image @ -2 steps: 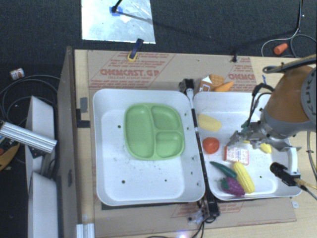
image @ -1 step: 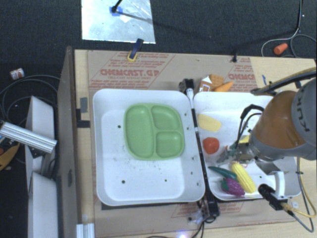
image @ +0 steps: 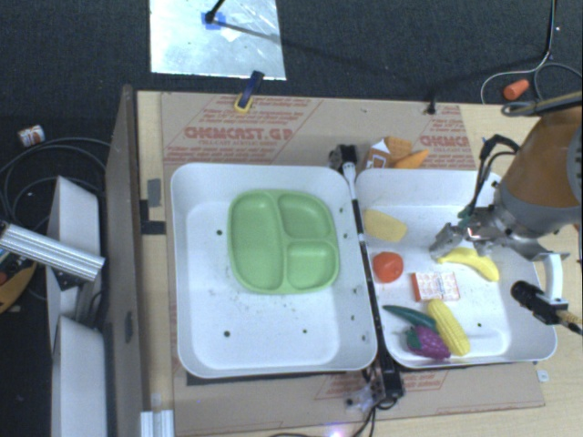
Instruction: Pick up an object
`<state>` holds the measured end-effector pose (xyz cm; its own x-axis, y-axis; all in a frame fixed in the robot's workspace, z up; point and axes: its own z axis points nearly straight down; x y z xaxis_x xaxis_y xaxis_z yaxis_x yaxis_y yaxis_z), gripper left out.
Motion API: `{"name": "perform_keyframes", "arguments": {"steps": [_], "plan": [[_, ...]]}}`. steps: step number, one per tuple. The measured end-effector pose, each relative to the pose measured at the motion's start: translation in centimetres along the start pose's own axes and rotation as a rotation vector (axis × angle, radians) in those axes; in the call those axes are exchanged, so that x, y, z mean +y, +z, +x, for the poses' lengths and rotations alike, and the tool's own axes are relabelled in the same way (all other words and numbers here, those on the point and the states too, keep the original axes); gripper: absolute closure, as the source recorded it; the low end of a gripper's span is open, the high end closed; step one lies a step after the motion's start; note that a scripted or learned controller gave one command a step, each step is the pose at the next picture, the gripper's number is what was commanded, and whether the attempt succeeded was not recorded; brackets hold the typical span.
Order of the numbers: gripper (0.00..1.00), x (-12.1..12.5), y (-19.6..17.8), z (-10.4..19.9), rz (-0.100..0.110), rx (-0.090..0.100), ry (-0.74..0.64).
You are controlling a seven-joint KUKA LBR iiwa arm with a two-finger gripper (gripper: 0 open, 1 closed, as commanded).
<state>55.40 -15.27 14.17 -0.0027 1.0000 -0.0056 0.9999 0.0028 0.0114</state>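
My gripper (image: 453, 238) hangs low over the right bin (image: 524, 340), at the left end of a yellow banana (image: 474, 262). Whether it touches the banana I cannot tell. Just below it lies a red and white box (image: 436, 286). To its left sit a pale yellow piece (image: 385, 226) and a red tomato (image: 388, 266). Near the bin's front edge are a corn cob (image: 449, 326), a green pepper (image: 409, 315) and a purple bunch of grapes (image: 426, 341).
The left bin (image: 205, 335) holds a green divided plate (image: 281, 241). An orange carrot-like toy (image: 409, 159) lies on the cardboard behind the right bin. A black part (image: 537, 301) of the arm sticks out over the bin's right side.
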Motion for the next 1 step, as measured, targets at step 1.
{"name": "perform_keyframes", "arguments": {"steps": [1], "plan": [[0.00, -6.06, 5.88, 2.52, 0.014, 0.008, 0.003]]}}
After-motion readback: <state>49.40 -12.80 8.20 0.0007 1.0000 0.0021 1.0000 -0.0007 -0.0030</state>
